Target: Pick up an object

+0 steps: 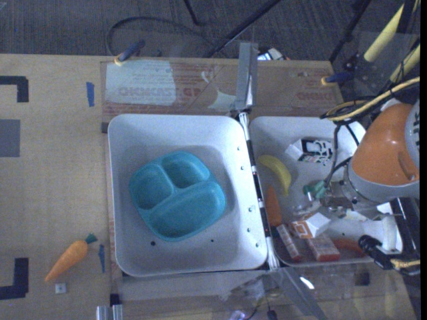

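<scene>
Gripper (325,204) low in cluttered right bin (280,129), among small boxes (313,227) near banana (277,171); grip state not discernible. Risk: crowded items let it nudge neighbours or close on nothing.

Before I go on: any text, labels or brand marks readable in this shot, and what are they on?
Nothing reads cleanly.
Cardboard sheet behind the left bin: large printed lettering, upside down and washed out, unreadable.
Black-and-white packet in the right bin: bold pattern, no legible words.
Red boxes at that bin's front: print too small and blurred.
</scene>
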{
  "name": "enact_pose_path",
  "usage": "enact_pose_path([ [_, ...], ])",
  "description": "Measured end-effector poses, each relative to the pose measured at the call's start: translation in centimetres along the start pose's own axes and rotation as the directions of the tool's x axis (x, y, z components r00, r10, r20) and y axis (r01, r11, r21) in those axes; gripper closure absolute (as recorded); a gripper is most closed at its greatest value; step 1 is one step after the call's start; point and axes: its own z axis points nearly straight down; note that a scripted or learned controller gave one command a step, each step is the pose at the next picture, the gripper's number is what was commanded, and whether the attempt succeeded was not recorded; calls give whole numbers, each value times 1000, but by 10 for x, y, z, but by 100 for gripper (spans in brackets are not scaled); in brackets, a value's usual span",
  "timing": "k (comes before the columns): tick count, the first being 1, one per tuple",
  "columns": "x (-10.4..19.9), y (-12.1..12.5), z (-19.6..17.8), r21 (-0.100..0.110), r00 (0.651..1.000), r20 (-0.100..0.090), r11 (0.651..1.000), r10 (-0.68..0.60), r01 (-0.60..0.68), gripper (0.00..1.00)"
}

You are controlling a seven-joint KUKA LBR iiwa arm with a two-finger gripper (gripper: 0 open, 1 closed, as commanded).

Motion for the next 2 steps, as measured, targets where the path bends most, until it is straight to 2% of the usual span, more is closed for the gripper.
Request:
enact_pose_path([
  [1,-1,0,-9,0,1000,0,1000,3,-3,100],
  [2,48,30,-130,4,978,1,978,211,-211,100],
])
